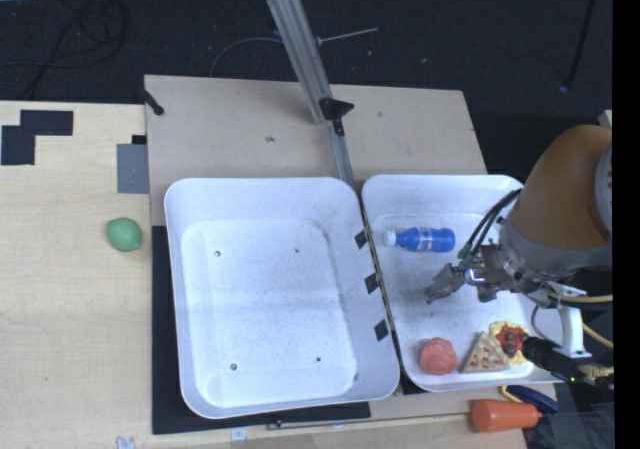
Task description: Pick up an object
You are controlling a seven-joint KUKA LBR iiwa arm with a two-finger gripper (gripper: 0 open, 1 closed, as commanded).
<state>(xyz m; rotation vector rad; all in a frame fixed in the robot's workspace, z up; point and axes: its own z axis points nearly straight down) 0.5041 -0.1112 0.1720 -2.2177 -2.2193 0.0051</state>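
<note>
In the right bin (400,197) a blue bottle (421,238) lies on its side near the back. A red rounded object (436,356) and a pizza-slice toy (495,349) rest at the bin's front edge. My gripper (447,283) hangs over the middle of this bin, just below the bottle and above the red object, and nothing is visibly in its grasp. The orange-banded wrist (560,202) reaches in from the right.
The left bin (175,199) sits beside the right one. A green ball (124,234) lies on the bench to the far left. An orange object (503,415) lies outside the bins at the front right. A metal bar (303,45) slants up behind the bins.
</note>
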